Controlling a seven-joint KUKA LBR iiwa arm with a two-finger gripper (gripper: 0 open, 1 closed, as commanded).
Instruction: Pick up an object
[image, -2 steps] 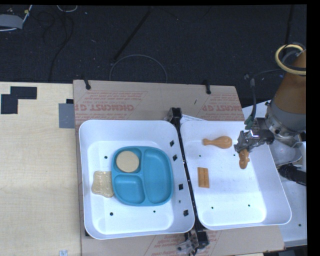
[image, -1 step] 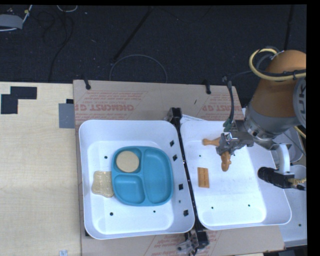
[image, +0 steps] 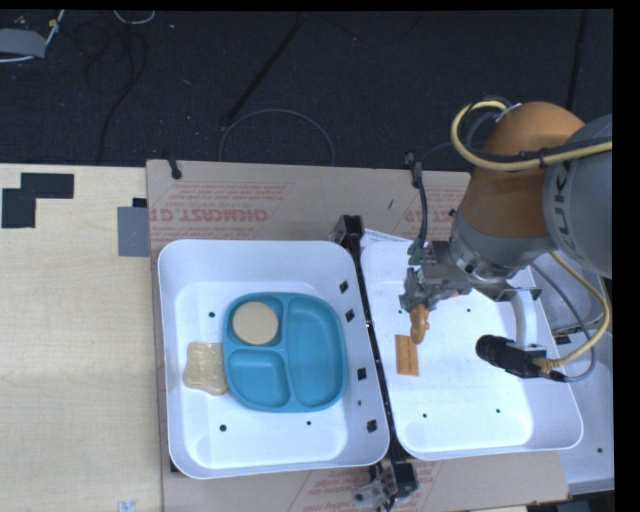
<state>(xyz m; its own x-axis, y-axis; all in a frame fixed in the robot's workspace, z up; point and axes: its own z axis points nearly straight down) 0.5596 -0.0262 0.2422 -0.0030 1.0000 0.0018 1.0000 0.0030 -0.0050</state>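
Bins (image: 190, 300) on cardboard-covered bench (image: 250, 200), dark floor behind; gripper (image: 420, 312) pinching orange piece (image: 418, 324).

Two white bins (image: 190, 300), one blue tray (image: 300, 360), one orange block (image: 406, 355)

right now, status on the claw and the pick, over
Claw low over right bin, at top of a small orange piece. Second orange piece flat just below. Blue tray, left bin.

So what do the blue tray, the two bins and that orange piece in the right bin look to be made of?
Blue tray: likely moulded plastic, smooth, with rounded compartments and a soft sheen. Bins: thin white plastic by the look, semi-gloss, with rolled rims. Orange piece: flat and matte, perhaps foam or toy food; too small to tell.
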